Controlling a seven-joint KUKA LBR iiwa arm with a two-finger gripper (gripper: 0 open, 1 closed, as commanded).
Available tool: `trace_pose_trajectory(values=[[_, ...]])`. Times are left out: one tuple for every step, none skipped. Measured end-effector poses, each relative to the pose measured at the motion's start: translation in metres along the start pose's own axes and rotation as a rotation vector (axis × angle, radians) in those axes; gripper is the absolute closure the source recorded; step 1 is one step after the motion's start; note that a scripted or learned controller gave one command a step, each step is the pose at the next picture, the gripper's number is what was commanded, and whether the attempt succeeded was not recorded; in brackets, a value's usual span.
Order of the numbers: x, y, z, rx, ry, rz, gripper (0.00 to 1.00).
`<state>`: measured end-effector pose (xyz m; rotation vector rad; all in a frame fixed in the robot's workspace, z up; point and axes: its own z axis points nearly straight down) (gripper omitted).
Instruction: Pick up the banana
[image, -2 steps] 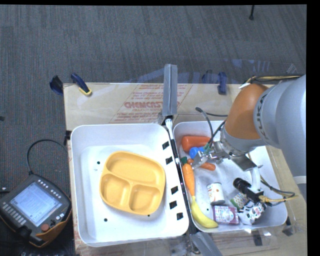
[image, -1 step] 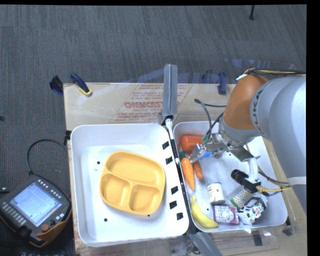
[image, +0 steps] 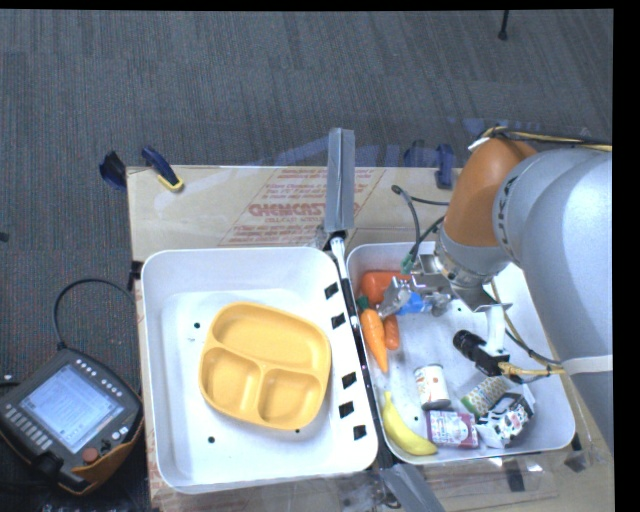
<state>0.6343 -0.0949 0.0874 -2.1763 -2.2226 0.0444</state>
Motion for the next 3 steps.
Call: trace_pose_trajectory(values=[[-0.014, -0.071, -0.010, -0.039, -0.003, -0.111, 0.00], [-0.009, -0.034, 0.001, -0.041, -0.006, -0.248, 0.00], [0.003, -0.112, 0.006, -0.038, -0.004, -0.248, 0.00]])
